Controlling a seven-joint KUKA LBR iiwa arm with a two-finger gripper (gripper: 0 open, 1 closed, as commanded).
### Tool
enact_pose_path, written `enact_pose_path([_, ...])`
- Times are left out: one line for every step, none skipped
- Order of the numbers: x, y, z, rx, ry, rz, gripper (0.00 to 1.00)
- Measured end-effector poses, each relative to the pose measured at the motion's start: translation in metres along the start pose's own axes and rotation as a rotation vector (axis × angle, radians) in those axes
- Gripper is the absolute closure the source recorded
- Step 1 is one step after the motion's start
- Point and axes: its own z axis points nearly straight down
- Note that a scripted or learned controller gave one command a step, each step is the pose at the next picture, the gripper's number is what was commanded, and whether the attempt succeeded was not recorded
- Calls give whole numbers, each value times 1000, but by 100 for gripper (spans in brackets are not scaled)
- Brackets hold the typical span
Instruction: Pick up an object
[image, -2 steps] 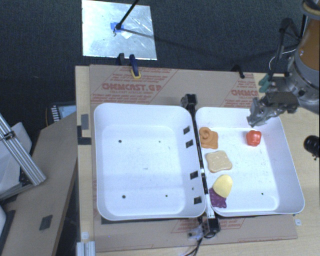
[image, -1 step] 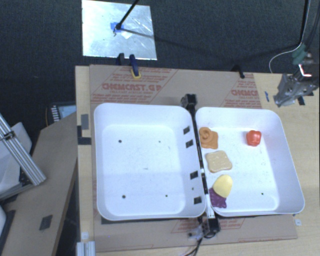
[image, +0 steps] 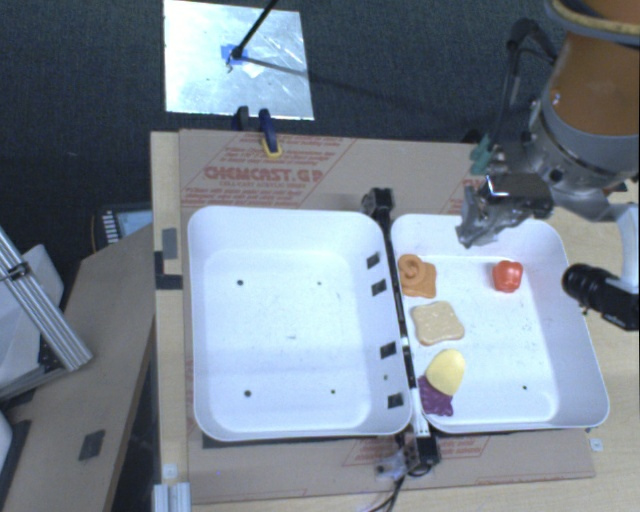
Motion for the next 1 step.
enact_pose_path([7, 0, -61, -5, 0, 2, 100])
